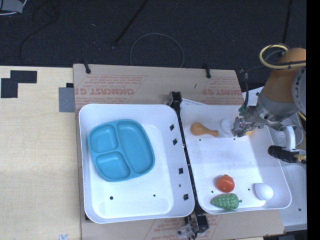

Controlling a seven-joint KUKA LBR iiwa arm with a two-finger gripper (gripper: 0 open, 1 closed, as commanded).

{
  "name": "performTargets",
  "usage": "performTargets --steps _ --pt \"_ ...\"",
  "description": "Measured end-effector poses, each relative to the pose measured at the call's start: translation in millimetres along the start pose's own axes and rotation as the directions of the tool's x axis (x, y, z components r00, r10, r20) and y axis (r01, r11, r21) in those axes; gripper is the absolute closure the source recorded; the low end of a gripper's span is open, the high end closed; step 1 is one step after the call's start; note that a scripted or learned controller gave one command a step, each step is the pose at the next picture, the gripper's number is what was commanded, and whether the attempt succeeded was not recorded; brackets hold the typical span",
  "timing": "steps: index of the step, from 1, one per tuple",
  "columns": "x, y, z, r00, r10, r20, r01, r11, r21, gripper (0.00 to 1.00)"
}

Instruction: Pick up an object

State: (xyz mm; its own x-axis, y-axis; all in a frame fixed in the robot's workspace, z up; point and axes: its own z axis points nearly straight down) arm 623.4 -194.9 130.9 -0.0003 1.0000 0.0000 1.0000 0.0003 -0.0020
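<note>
Two shallow white bins are seen side by side on a sheet of cardboard (150, 86) laid over the counter (35, 149). The left bin (100, 209) is taken up largely by a blue divided plate (120, 149) with three compartments, set toward its upper left; bare floor is left along the near edge and the right wall. The right bin (235, 156) is shared by four small things. A tan drumstick-shaped toy (202, 130) lies near the far edge, just left of the end effector (242, 126). A red round toy (225, 183) sits in the near half, with a green bumpy toy (225, 201) just beside it against the near rim, and a white egg (263, 191) rests in the near right corner. A wide stretch of bare bin floor is left in the middle, between the drumstick and the near group.

The arm (282, 91) is seen reaching in from the right, with the end effector lowered over the far right part of the right bin, close to its far wall. How far its fingers are spread cannot be told, and nothing can be made out between them. A black clamp strip (181, 154) runs between the two bins.

Reddish printed lettering is seen on the cardboard, upside down and mirrored; it cannot be read with confidence.
</note>
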Motion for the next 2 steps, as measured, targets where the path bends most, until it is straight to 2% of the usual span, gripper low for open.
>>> performTargets --steps 2 --pt "4 -4 -90 1.000 -0.001 0.001 0.001 1.000 -0.004 1.00"
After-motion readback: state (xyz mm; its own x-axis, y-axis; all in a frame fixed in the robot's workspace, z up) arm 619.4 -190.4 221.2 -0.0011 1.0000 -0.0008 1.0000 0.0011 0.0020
